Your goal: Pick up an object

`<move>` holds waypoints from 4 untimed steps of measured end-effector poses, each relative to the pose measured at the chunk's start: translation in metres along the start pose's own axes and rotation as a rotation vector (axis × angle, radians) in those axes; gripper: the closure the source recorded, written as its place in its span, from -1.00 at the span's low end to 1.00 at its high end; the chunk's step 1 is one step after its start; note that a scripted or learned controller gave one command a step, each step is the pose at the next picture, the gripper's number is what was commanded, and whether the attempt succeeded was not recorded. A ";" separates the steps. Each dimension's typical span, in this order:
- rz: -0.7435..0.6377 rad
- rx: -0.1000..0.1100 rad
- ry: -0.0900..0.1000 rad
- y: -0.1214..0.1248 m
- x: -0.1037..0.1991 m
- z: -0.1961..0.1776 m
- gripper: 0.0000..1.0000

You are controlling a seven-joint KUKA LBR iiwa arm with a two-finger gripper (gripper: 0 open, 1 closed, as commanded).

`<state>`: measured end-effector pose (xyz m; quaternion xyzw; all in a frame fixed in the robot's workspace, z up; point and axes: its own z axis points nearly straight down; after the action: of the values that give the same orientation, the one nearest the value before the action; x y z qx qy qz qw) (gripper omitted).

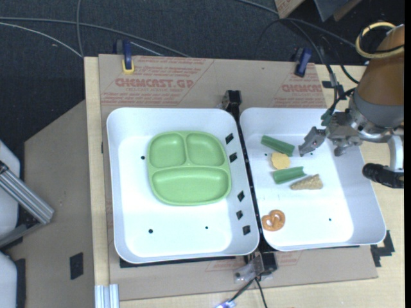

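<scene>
The right bin [340, 226] holds several small food pieces: a dark green strip [277, 144], a yellow chip [280, 161], a lighter green strip [288, 174], a tan crumbly piece [307, 183] and an orange pretzel [273, 221]. My gripper [326, 141] hangs over the upper right part of this bin, just right of the dark green strip. Its fingers point down and left, spread apart, with nothing between them.
In the left bin [128, 230] lies a green divided plate [189, 168]. Black clips line the divider between the bins. Blue clamps [128, 56] hold the cardboard base at the back. Cables run across the dark floor behind.
</scene>
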<state>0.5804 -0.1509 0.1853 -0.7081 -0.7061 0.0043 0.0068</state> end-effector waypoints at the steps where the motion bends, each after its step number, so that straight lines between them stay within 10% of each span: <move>1: -0.003 -0.015 -0.002 0.003 0.000 -0.008 -1.00; 3: -0.002 -0.015 -0.001 0.016 0.004 0.096 -1.00; 4: -0.004 -0.026 -0.002 0.019 0.004 0.080 1.00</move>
<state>0.5980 -0.1462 0.1054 -0.7068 -0.7074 -0.0042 -0.0031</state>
